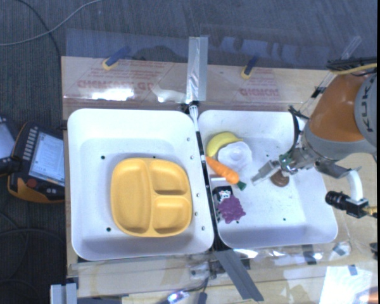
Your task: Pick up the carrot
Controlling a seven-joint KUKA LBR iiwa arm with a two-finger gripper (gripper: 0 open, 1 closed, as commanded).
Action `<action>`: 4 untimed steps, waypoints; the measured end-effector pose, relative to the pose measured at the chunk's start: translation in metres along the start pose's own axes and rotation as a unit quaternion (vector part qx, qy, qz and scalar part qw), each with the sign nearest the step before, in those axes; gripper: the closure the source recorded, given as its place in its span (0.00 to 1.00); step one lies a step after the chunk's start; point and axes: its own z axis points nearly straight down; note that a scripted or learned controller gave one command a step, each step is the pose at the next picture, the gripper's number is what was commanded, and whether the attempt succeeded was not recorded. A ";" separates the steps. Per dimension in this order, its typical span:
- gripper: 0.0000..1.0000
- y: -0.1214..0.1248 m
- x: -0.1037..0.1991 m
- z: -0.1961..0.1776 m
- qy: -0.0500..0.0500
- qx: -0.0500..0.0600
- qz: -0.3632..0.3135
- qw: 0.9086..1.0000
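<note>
The gripper [270,168] is hanging over the middle of the right bin [316,223], its metal fingers [261,172] pointing toward the left of the view. They are drawn close together into a narrow tip, and nothing is sitting between them. Just beside the gripper's body, a small brown round object [279,180] is lying on the bin floor. Behind the gripper, the grey wrist is leading back to the arm [342,116], whose orange band is showing at the right side of the view.

The carrot [223,171] is lying near the left wall of the right bin, orange with a green stub at its lower right end, slanting down and to the right. It is apart from the fingertips, a short gap of white floor showing between them. Its upper end is touching or overlapping a yellow round item [218,142], and a white cup-like piece [236,154] is sitting just above it. Below the carrot, a purple grape-like cluster [230,208] is resting on the floor.

In the left bin [88,170], a yellow divided plate [152,196] is lying flat in the middle. Left of the bench, a handheld control pendant [38,166] is lying on the dark carpet.
</note>
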 end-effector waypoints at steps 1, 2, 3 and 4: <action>0.00 -0.004 0.049 0.043 -0.003 -0.002 -0.191 0.982; 0.00 0.020 0.048 0.046 -0.009 0.000 -0.230 0.973; 0.00 -0.004 0.057 0.045 -0.013 -0.008 -0.294 0.956; 0.00 0.006 0.050 0.046 -0.008 -0.002 -0.141 0.990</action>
